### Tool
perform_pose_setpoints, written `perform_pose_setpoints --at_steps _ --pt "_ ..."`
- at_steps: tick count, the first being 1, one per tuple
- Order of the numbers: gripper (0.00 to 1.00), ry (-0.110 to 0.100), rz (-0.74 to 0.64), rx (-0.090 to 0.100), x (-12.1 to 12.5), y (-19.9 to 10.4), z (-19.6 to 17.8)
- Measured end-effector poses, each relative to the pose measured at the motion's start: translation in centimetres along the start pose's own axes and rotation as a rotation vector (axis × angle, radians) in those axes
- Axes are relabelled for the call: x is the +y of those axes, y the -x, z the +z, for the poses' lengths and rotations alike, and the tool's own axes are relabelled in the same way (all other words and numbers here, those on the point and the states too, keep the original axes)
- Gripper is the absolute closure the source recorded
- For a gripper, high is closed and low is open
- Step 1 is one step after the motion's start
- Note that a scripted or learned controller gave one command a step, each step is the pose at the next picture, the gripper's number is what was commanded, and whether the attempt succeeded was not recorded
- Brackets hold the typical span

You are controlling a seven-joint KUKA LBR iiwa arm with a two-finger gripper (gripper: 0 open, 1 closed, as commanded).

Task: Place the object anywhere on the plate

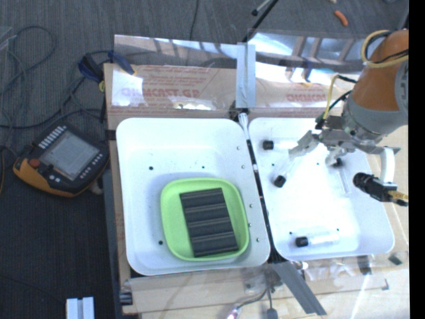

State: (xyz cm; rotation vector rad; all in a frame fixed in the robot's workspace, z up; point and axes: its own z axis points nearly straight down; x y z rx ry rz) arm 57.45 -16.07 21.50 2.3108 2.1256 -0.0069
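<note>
The dark ridged block (209, 222) lay on the green plate (170, 226) at lower centre. The gripper (335, 153) hovered over the right bin (345, 211); its fingers' state could not be told.

The arm (385, 78) comes in from the right edge of the camera view, its orange band uppermost near the top right corner and the grey wrist section just below it, angled down and toward the left. At the wrist's lower end hangs the end effector (334, 153), a cluster of grey metal parts with a thin pale bar jutting out to the left and a dark piece at the underside. Its tip is too small and cluttered to make out how it is set.
</note>
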Motion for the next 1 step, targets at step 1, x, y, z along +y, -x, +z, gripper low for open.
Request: perform_pose_setpoints --at_steps 1 --pt "0.0 0.002 -0.005 0.002 3.0 -2.51 -4.99"
